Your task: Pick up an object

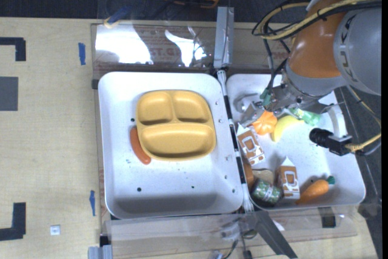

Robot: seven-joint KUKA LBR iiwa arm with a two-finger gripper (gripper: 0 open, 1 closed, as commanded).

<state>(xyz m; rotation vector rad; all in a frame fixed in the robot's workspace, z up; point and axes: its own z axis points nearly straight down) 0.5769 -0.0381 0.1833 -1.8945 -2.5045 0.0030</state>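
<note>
gripper (259,111): low in right bin (354,188) | fingers: spread not discernible | touching: orange toy (264,124), beside yellow lemon (285,127) | grasp: cannot tell

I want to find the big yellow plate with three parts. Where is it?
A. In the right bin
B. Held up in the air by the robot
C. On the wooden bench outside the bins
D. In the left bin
D. The yellow divided plate lies flat in the left bin, beside an orange sausage-shaped toy, while the arm works over the right bin.
</note>
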